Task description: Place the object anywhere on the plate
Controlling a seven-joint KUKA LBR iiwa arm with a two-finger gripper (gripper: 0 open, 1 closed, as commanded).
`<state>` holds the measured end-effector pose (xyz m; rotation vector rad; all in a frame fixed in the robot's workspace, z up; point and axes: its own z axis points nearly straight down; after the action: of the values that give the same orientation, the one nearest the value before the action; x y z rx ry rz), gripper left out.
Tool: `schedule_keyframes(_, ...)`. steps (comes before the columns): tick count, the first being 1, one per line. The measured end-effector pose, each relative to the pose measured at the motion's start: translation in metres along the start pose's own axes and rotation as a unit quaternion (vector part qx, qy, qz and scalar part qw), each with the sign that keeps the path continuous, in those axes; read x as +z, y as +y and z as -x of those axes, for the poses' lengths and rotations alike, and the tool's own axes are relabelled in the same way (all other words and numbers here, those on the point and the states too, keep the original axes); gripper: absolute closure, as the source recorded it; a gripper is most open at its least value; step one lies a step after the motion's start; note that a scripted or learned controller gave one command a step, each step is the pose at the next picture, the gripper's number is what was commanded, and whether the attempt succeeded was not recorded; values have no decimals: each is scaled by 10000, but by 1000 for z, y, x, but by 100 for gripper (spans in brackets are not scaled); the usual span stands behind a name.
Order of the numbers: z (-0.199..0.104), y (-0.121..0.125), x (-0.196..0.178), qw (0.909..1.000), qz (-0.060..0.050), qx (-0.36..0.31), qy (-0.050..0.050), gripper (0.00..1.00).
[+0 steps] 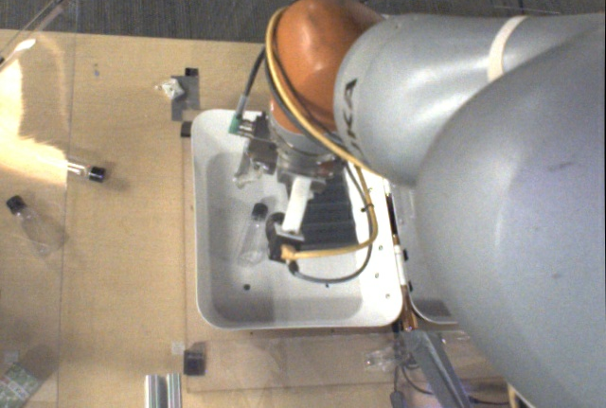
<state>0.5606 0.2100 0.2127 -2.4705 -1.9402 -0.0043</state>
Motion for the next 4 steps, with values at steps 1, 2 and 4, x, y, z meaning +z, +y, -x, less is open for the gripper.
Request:
schedule_keyframes(1, 0, 2, -11, 10000, 12, 2, 15, 100)
schedule_keyframes(2, -39, 50, 62, 9974, -10, 718, -10, 100)
schedule_keyframes(4, -47, 101, 33, 9284, 21, -3715, 1, 100)
